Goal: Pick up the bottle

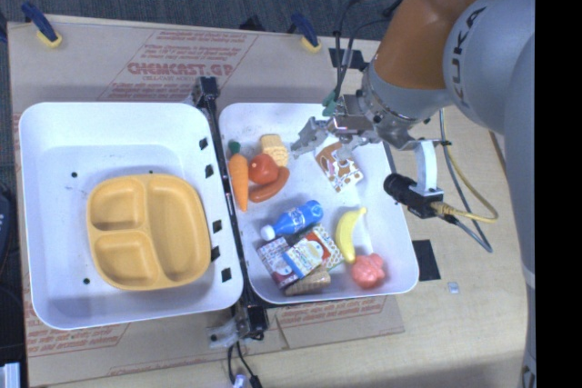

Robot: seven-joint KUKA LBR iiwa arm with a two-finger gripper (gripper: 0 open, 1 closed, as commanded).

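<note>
Near rim of right bin (318, 297): cracker (309, 282) and carton (293, 256) at centre, pink toy (367, 270) toward the right corner, banana (348, 233) just beyond it.

Bottle (296, 220) — blue, white cap toward the divider — lying on its side mid-bin, tilted across the floor; touching or nearly touching the carton at its near side, banana just beside its far-right end. Judged light, rigid plastic, smooth and round; likely to roll or squirt out under an off-centre pinch; not fragile. Best taken across the mid-body, fingers square to the long axis, approach from straight above; cap end too narrow and crowded by the carton; clearance on the near side tight, so expect contact with the carton.

Further in: carrot (238, 179) along the divider, tomato (264, 168) and sausage (269, 188) beside it, yellow block (273, 147) beyond; snack packet (336, 166) under the wrist.

Gripper (326, 134) above the far part of the bin, well apart from the bottle; fingers spread or closed — cannot tell, hardware cluttered; nothing visibly held.

Left bin (55, 132): yellow tray (145, 230).
</note>
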